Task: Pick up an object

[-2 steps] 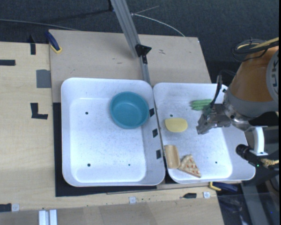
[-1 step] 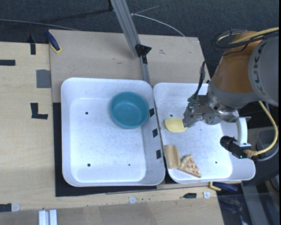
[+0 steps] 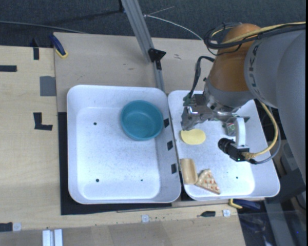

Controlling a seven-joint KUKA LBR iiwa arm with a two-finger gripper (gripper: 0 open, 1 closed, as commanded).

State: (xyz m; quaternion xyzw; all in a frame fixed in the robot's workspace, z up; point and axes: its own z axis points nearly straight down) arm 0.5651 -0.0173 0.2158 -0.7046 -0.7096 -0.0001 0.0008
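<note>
The arm hangs over the right bin (image 3: 262, 181), with the gripper (image 3: 191, 120) low at the bin's left side. A flat yellow round piece (image 3: 193, 137) lies just below the gripper, touching or nearly touching its tip. A tan bread-like piece (image 3: 188, 170) and a pizza slice (image 3: 208, 181) rest near the bin's front left corner. In the left bin (image 3: 87, 152) a blue bowl (image 3: 141, 119) stands upright at the back right.
A slanted metal pole (image 3: 141, 29) crosses above the bins' back edge. Cables loop around the wrist and a black connector (image 3: 231, 148) hangs over the right bin. The bins sit on a wooden bench with black tape marks.
</note>
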